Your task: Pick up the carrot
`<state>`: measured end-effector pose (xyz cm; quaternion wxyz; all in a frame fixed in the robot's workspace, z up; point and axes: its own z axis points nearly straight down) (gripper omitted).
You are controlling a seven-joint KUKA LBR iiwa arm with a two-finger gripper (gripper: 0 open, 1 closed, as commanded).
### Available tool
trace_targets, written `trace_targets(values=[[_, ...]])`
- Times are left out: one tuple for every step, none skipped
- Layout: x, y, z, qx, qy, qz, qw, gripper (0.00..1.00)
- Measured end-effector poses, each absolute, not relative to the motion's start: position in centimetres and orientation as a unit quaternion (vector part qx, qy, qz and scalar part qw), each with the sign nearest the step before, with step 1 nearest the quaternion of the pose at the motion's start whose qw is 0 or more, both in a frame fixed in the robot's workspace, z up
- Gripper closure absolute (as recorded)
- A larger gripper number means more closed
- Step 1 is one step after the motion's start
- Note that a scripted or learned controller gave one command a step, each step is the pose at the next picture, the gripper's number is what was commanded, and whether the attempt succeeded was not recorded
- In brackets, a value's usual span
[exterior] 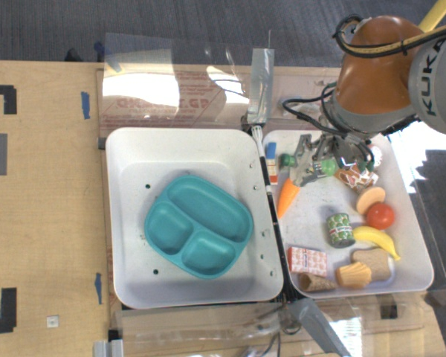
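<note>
Over on the left, the shallow white left bin point(126, 274) sits on the tan cardboard-covered surface point(41, 222), and a teal plastic three-compartment tray point(199, 225) lies tilted in its middle with bare white floor all around it. Crossing the divide now: the small orange tapered carrot point(287, 196) lies in the shallow white right bin point(420, 270), hard against that bin's left wall, thick end up, tip pointing down-left, with open floor below it. Just above and right of it hangs the grey two-finger gripper point(308, 168), its metal fingers point(302, 157) pointing down beside the carrot's top; whether they're spread or closed, I can't tell. Farther right it's crowded: a green can point(340, 230), a red tomato point(380, 216), a yellow banana point(377, 239), all packed toward the right edge.
</note>
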<state>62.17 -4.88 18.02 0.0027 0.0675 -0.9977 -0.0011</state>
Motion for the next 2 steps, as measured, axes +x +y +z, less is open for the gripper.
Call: trace_targets(values=[[61.04,-0.9,24.65,-0.024,-1.0,-0.0008,-0.004,1.0],[60.97,-0.97,24.47,-0.024,-1.0,-0.0004,-0.002,0.0]])
